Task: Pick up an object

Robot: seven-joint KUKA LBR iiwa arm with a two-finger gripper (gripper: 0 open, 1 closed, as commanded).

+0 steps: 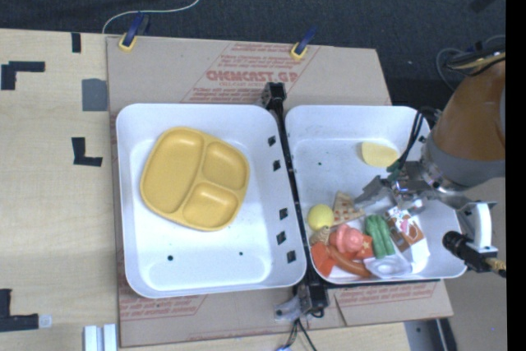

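Observation:
The right bin (329, 127) holds a pile of toy food along its near side: a yellow ball (320, 216), a tan cracker (345, 208), a pink-red piece (349, 241), green pods (380, 233), an orange wedge (322, 260) and a small printed packet (408, 228). A flat yellow slice (378, 152) lies apart near the far right. My gripper (393, 193) hangs low over the right side of this bin, just above the pile's far edge. Its fingers are spread open with nothing between them.
The left bin (136, 259) holds a yellow divided plate (195, 177). A black divider with clips (282, 177) runs between the bins. Both bins sit on a cardboard sheet (246, 74). The grey and orange arm (472, 127) enters from the right.

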